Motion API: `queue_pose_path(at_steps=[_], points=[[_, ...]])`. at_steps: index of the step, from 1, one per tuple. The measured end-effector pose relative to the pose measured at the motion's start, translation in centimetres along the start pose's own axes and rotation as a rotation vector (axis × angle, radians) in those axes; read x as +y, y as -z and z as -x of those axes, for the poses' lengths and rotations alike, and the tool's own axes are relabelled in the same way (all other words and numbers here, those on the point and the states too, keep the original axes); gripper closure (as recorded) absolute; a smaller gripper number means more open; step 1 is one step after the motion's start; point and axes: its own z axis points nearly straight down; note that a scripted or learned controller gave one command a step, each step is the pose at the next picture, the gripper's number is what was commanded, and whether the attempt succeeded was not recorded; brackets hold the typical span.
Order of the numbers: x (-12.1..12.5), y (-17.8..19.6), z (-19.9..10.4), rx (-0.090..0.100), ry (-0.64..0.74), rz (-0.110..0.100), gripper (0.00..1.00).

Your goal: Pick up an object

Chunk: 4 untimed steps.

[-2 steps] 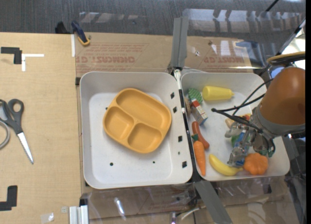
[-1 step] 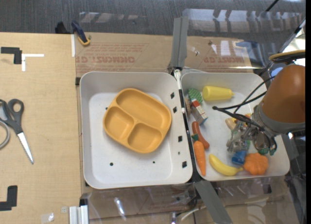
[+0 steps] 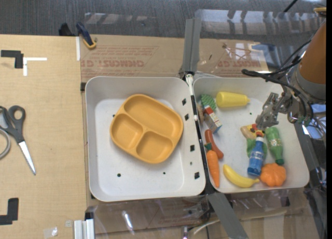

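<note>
The right bin (image 3: 228,86) holds several toy foods: a yellow corn-like piece (image 3: 231,99), a green and red small carton (image 3: 209,109), a red sausage (image 3: 213,144), an orange carrot (image 3: 213,167), a yellow banana (image 3: 238,177), a blue bottle (image 3: 256,156), a green bottle (image 3: 275,143) and an orange pumpkin (image 3: 273,175). My gripper (image 3: 266,112) hangs over the right side of this bin, just above a small multicoloured toy (image 3: 250,130) and the bottle tops. Nothing shows between its fingers.
The left bin (image 3: 104,170) carries a yellow divided plate (image 3: 147,127). Scissors (image 3: 18,131) lie on the wooden bench at the left. A metal divider (image 3: 190,51) runs between the bins at the back. Cables trail at the upper right.
</note>
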Motion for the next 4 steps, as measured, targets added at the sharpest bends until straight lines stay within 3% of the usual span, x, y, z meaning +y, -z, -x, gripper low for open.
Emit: queue_pose_path(at_steps=[1,2,3,4], points=[[0.0,0.0,0.0,0.001,0.000,0.000,0.00],[-0.3,-13.2,1.3,0.000,-0.091,0.000,0.00],[-5.5,-13.3,-1.3,0.001,-0.219,0.001,0.00],[-5.4,-12.3,-1.2,-0.003,-0.216,0.000,1.00]])
